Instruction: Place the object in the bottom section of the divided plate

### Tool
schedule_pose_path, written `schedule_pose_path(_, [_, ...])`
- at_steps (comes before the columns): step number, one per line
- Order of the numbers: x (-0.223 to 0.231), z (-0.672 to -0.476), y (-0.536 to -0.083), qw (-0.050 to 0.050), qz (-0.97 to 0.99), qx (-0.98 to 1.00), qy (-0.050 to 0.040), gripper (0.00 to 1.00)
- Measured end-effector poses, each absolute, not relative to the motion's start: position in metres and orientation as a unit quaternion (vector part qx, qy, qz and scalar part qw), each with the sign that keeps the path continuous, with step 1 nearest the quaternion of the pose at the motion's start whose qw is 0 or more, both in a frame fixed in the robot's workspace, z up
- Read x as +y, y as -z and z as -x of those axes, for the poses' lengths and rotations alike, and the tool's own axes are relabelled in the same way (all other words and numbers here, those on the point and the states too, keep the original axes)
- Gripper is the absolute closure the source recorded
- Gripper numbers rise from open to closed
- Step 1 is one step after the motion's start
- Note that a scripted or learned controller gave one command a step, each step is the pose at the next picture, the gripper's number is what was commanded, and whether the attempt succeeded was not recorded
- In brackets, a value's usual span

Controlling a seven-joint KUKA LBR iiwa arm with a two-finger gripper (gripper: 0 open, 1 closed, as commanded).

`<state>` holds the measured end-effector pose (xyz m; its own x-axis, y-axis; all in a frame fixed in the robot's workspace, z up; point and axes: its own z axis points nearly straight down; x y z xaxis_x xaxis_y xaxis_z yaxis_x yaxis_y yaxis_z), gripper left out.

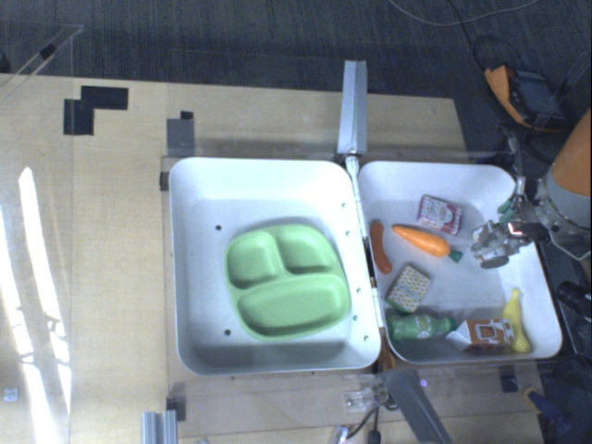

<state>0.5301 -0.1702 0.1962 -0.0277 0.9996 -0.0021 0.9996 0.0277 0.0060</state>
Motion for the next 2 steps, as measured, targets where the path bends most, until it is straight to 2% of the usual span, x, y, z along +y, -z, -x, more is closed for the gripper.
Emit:
schedule_pose_path(1, [-0.106,-0.550,-0.255,0.003,-0.716,0.698,-0.0022,1.00])
schedule_pose_path(2, [-0.113,-0.587,-0.416,0.003,-0.746,0.666,-0.0021,1.00])
